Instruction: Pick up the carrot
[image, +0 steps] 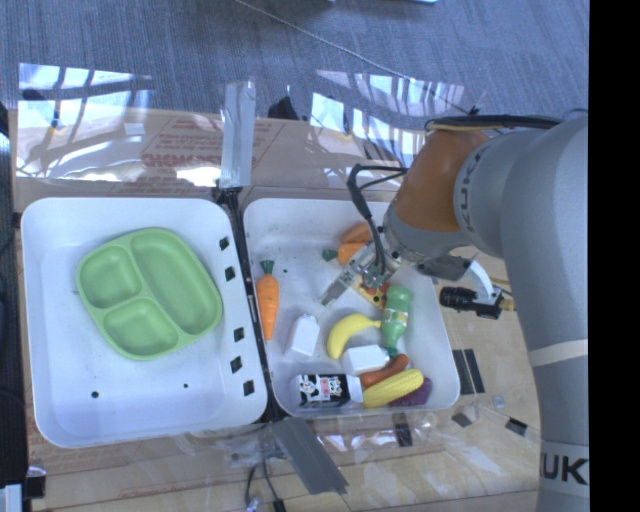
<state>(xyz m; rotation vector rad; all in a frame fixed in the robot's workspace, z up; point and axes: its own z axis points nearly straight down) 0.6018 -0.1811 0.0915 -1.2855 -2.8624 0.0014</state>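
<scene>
Orange and small, the carrot (268, 299) lies lengthwise against the left wall of the right bin (300, 215), green top pointing away from me, just beside the divider between the two bins. Nothing touches it. The grey arm (520, 200) comes in from the right, and its hand (352, 281) hangs over the middle of that bin, well right of the carrot, near an orange piece (352, 240) at the back and a green bottle (396, 315). I cannot tell whether the hand is apart or together; it is too blurred against the clutter. Toward the front of the bin sit a banana (350, 332), a white block (304, 335), a small carton (325, 389) and a corn cob (394, 388). A green divided plate (150, 292) rests in the left bin (60, 380).
</scene>
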